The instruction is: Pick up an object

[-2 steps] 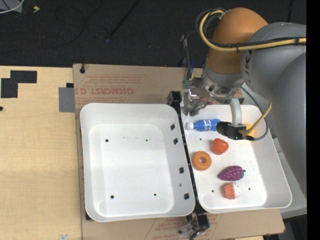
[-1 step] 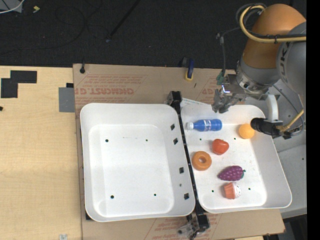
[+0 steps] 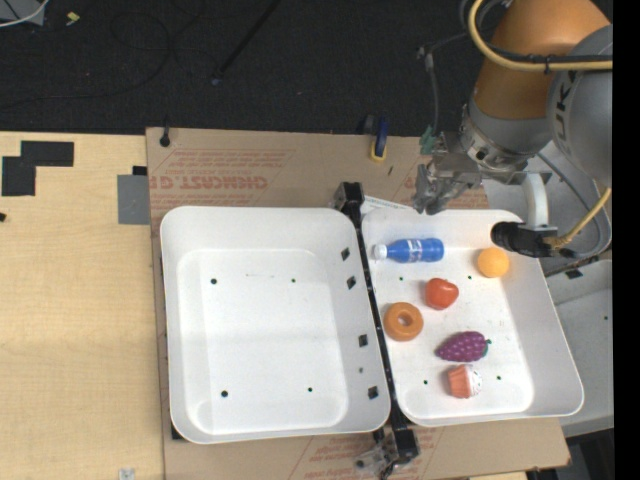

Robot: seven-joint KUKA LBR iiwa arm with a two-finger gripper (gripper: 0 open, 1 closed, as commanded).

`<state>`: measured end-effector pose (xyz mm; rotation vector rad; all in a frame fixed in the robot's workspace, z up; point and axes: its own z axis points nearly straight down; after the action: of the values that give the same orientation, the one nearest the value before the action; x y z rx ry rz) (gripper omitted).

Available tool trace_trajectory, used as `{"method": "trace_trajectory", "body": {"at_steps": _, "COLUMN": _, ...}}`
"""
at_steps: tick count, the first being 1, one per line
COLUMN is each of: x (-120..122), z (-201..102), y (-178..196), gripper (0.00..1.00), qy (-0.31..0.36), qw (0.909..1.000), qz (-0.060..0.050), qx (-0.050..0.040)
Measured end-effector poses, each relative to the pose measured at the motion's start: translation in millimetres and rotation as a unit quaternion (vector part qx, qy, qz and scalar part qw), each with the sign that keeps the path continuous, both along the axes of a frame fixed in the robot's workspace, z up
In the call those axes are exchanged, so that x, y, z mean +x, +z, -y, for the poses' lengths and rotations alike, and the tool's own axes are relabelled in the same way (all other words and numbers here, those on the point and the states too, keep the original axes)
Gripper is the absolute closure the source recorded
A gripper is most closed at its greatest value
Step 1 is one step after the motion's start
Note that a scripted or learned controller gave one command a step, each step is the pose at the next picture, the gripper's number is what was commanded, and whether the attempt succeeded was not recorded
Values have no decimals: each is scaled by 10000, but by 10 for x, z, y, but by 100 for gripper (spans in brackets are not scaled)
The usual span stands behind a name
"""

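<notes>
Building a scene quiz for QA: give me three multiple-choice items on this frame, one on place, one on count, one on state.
1. Which bin holds the blue bottle?
A. right bin
B. left bin
C. neither

2. How many objects lie in the right bin?
A. three
B. six
C. nine

3. How does the bottle rest?
A. upright
B. on its side
C. held by the gripper

Key: 1 A, it lies near that bin's far edge. 2 B, bottle, orange ball, red fruit, doughnut, purple grapes, red-and-white piece. 3 B, cap toward the divider, the gripper above the far rim.
</notes>
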<state>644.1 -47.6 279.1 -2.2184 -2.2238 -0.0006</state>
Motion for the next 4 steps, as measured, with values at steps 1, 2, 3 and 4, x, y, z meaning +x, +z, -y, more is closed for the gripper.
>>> {"method": "trace_trajectory", "body": {"at_steps": 1, "x": -3, "z": -255, "y": 273, "gripper": 100, "qy": -5, "qw": 10000, "qz": -9, "qx": -1}}
{"method": "trace_trajectory", "body": {"at_steps": 2, "x": -27, "z": -57, "y": -118, "gripper": 100, "qy": -15, "qw": 10000, "qz": -19, "qx": -9}}
{"method": "trace_trajectory", "body": {"at_steps": 3, "x": -1, "z": -283, "y": 163, "gripper": 100, "qy": -3, "qw": 10000, "qz": -5, "qx": -1}}
{"method": "trace_trajectory", "body": {"at_steps": 4, "x": -452, "z": -3, "y": -55, "gripper": 100, "qy": -14, "qw": 10000, "qz": -24, "qx": -6}}
